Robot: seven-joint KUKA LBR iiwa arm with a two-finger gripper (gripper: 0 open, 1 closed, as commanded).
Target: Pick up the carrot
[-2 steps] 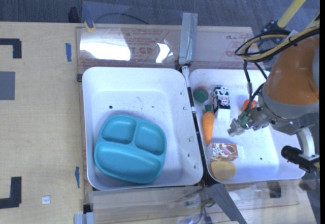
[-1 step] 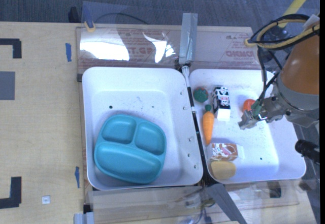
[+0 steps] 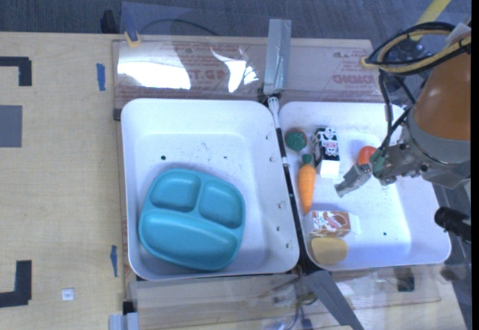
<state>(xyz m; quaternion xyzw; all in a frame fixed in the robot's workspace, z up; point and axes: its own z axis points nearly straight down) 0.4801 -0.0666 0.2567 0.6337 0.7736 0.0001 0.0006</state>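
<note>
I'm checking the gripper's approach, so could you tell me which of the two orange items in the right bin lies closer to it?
The small orange piece is closer, right beside the gripper. The carrot, long with a green top, lies further left, near the bin divider.

The scene is evenly and brightly lit from above. Strong glare is seen on the clear plastic sheet (image 3: 187, 66) behind the bins. Shadows are soft; detail is slightly blurred throughout.

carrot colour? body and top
Orange body, green top on the carrot, seen in the camera view, in the right bin.
</note>
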